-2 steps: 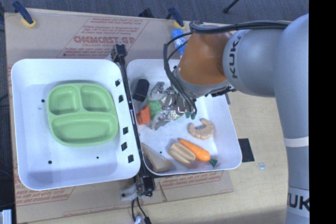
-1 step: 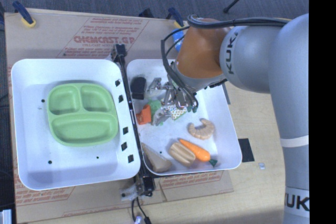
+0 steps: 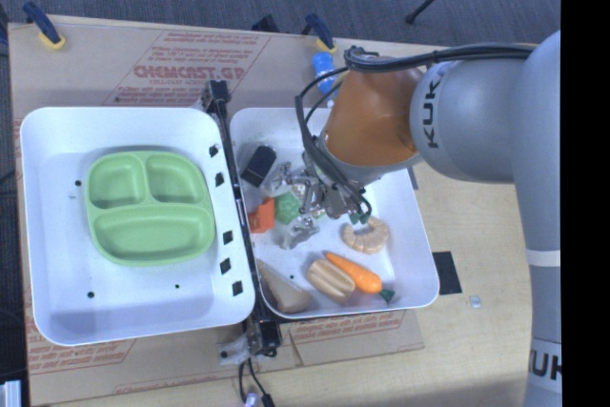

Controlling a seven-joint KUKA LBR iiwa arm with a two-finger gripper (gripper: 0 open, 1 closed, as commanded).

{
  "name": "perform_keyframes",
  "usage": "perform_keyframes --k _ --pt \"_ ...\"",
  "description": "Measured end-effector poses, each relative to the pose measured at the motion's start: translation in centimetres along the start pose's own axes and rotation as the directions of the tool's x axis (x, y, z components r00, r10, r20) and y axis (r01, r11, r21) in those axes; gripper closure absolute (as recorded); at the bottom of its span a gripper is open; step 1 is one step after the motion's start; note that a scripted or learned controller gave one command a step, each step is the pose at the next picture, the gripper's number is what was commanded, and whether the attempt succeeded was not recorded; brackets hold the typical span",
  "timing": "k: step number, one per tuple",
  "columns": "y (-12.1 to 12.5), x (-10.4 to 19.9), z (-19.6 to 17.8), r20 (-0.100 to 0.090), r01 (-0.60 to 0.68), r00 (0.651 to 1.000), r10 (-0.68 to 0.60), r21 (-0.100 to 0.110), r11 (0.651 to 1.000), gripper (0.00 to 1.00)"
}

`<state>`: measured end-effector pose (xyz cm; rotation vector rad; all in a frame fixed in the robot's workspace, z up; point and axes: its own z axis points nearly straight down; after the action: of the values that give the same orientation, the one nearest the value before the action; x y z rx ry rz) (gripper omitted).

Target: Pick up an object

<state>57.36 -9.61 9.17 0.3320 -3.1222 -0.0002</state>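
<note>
The arm (image 3: 457, 124), lettered "KU", lowers its gripper (image 3: 303, 205) into the right bin (image 3: 419, 234); whether it grips anything cannot be told.

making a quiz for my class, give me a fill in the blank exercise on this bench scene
1. The divided plate in the left bin is coloured ____.
2. The carrot lies in the ____ bin.
3. The gripper is over the ____ bin.
4. The plate has ____ compartments.

Missing words: green; right; right; three
</note>
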Motion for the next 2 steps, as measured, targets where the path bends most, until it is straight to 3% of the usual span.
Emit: perform_keyframes --k 1,2 --pt "-0.1 0.47 0.01 -0.002 -0.314 0.949 0.314 0.0 0.949 0.0" --pt "0.51 0.35 0.01 -0.003 -0.407 0.913 0.407 0.0 0.913 0.0"
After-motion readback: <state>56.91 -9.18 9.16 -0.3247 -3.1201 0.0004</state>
